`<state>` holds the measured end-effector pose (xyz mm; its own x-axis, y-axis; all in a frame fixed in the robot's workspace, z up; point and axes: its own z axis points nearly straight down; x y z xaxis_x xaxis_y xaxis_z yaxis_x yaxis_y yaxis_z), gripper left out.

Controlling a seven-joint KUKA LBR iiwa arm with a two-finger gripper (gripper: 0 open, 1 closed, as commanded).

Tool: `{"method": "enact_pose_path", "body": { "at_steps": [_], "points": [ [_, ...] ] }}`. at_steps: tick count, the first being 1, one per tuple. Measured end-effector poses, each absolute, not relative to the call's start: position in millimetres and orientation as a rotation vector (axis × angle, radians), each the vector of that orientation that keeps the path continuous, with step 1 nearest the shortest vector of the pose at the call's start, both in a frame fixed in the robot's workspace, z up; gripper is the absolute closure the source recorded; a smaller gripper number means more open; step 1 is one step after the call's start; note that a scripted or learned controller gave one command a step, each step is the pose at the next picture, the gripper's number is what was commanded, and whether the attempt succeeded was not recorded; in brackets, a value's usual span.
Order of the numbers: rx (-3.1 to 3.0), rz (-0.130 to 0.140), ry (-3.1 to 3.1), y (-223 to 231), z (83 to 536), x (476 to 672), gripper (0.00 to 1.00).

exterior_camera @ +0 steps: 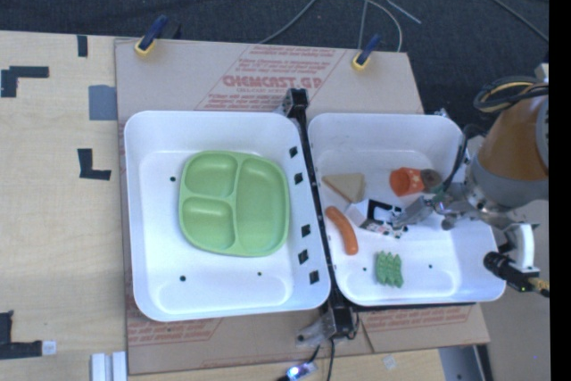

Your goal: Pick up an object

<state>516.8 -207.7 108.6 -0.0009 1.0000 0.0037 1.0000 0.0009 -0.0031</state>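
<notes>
The right bin [446, 134] holds several small things. A tan wedge [347, 186] lies near its left wall, and an orange sausage [343, 230] lies just below it. A green ridged piece [388, 269] rests near the front wall. An orange-red cup-like object [407, 181] sits in the middle, toward the back. My gripper [389, 223] reaches in from the right and hangs low over the bin floor. It is right of the sausage, below-left of the orange-red object and above the green piece. Nothing shows between its fingers.
The left bin [143, 192] holds a light green divided plate [235, 202]. A black divider [308, 183] with clips runs between the bins. Both bins stand on a cardboard sheet [268, 71] clamped at the back. Cables trail over the dark floor behind.
</notes>
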Motion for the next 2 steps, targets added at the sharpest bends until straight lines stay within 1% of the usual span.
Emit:
{"method": "enact_pose_path", "body": {
  "at_steps": [1, 2],
  "points": [
    [-2.219, -0.011, -2.227, -207.6, 104.5, 520.9, 0.0],
    [-2.219, -0.022, -2.229, -206.4, 117.0, 524.6, 1.0]
  ]
}}
